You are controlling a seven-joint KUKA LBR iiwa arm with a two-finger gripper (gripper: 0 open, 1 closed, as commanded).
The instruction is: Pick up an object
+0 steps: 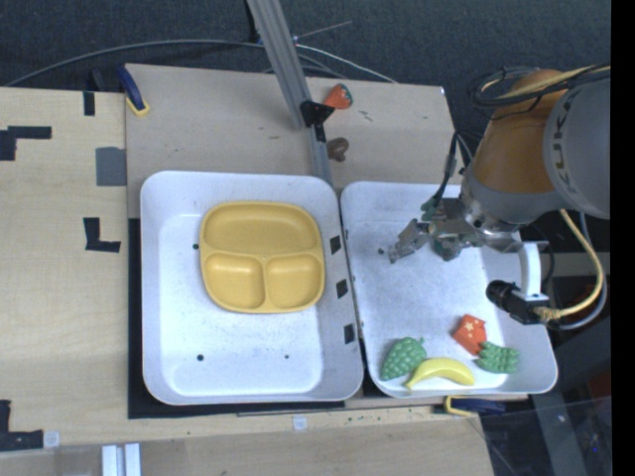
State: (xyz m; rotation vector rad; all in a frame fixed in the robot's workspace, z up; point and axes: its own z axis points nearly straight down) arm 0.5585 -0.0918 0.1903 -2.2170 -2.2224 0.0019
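Note:
Toy foods lie along the near edge of the right bin (397, 206): a green grape bunch (402, 356), a yellow banana (442, 371), a red-orange strawberry-like piece (470, 332) and a green leafy piece (498, 357). My gripper (417, 239) hangs over the upper middle of this bin, well above and to the left of the foods. Its fingers (402, 244) point left and stand apart with nothing between them.
The left bin (159, 266) holds a yellow three-compartment plate (263, 256). A grey pole (283, 48) with a red clamp piece (338, 95) stands behind the bins. The arm's orange band (516, 147) and cables fill the right side.

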